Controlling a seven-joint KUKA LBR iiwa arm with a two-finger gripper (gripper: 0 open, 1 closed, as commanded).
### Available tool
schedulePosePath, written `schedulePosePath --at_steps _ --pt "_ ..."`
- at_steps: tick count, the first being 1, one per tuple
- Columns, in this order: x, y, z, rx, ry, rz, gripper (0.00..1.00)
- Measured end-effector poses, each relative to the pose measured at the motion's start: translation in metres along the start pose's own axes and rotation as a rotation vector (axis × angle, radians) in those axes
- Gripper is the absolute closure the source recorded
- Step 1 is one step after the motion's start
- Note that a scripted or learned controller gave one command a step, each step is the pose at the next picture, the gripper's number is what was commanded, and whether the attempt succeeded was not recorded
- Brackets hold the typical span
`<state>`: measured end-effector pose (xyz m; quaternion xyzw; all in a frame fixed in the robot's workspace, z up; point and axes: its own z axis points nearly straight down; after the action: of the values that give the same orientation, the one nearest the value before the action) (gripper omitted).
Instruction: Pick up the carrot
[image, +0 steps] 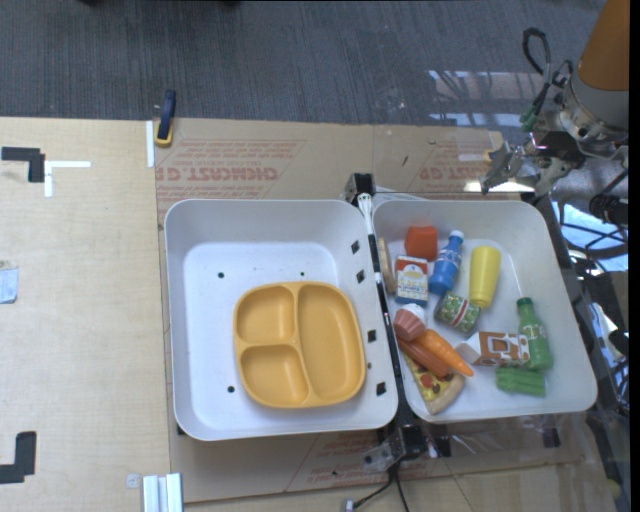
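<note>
The carrot (438, 350) is orange and lies slanted near the front left of the right bin (560, 300), resting partly on a pizza slice (437, 388). A small red-and-white item (407, 324) touches its upper left end. My gripper (512, 168) hangs above the bin's far right corner, well away from the carrot and high over the bench. Nothing shows in it.
Sharing the right bin are a red block (421, 242), blue bottle (447, 262), yellow bottle (484, 275), small carton (411, 278), green can (458, 312), green bottle (533, 335) and juice box (502, 347). A yellow divided plate (298, 343) sits in the left bin (200, 300).
</note>
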<state>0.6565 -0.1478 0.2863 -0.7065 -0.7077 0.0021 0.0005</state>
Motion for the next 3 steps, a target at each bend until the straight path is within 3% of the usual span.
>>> schedulePosePath --at_steps 1,2,3 --pt "-0.009 -0.078 0.006 -0.002 0.000 -0.129 0.00" --pt "0.004 -0.149 0.195 -0.005 0.001 -0.159 0.00" --pt "0.044 -0.176 0.193 -0.014 -0.009 -0.023 0.00"
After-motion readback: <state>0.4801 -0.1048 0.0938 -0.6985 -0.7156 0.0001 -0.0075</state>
